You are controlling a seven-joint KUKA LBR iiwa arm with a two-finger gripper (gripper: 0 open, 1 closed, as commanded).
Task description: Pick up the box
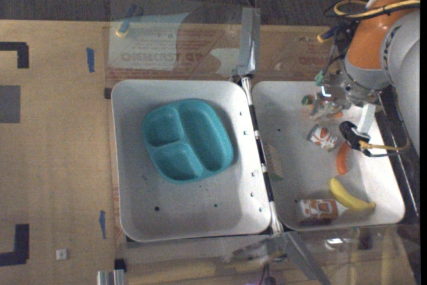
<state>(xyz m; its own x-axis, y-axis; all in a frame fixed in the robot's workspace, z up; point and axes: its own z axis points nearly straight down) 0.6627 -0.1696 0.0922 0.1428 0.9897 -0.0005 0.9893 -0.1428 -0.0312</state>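
White right bin (288, 163): I am seeing the box (317, 209) lying at lower right, touching the banana (351, 197).
Gripper (325, 98): hovering upper right; finger state I cannot tell.

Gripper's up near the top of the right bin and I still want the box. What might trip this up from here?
1. The gripper hangs over the can at the bin's upper part, far from the box near the bottom edge; a descent here would likely grab the wrong item.
2. The banana lies against the box, so it may get nudged or pinched.
3. The box sits close to the right bin wall, leaving little room.
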